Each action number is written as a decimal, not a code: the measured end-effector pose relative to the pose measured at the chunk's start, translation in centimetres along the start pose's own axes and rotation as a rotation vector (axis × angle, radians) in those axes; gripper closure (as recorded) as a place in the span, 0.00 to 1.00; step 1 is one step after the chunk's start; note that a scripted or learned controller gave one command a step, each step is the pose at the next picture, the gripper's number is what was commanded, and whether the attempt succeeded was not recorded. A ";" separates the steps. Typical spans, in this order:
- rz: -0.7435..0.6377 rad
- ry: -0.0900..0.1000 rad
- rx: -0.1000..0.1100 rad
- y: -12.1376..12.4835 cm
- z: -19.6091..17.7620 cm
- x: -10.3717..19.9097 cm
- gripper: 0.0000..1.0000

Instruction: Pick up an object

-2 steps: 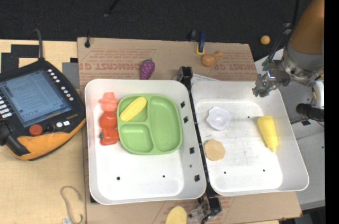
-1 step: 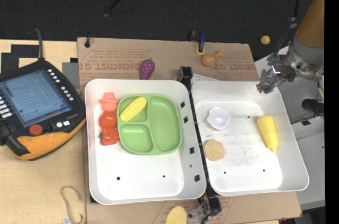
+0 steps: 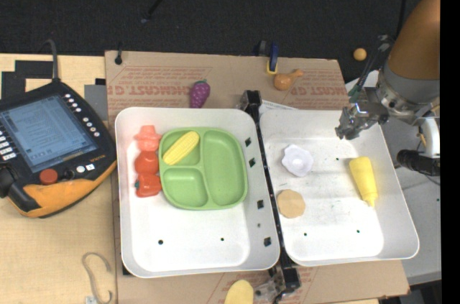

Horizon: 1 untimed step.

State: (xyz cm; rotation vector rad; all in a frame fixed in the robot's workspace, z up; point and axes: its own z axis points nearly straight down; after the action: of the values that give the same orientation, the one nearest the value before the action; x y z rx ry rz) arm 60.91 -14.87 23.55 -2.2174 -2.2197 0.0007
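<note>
Here's your gripper (image 3: 350, 126), hanging over the back right corner of the right bin (image 3: 402, 241), and from this slanted look you can't tell how it's set, so don't count on anything there. Nothing is in its grasp.

Closest candidate is the yellow bottle (image 3: 364, 179), lying on its side on the bin floor just forward of the gripper, nozzle end pointing toward the front rim. It looks like light, smooth plastic, likely stiff enough to take a squeeze but round, so it may roll or squirt out if you pinch off centre. Take it across the fat middle of the body, jaws square to its long axis, not on the tapered tip.

To its left sits the white crumpled piece (image 3: 297, 160), probably thin and soft, so it could collapse under a pinch. Just in front of that lies the flat tan disc (image 3: 291, 203), low to the floor and hard to get under.

Over in the left bin (image 3: 144, 252), the green divided tray (image 3: 215, 177) carries a corn cob (image 3: 180, 146), with red toys (image 3: 146, 164) beside it, well away from you.
</note>
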 end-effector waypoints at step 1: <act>-0.002 0.001 0.001 -1.8 0.2 5.6 1.00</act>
State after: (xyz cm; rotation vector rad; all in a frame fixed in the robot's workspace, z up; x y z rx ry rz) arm 59.06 -9.22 23.37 -2.2143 -2.2214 0.0008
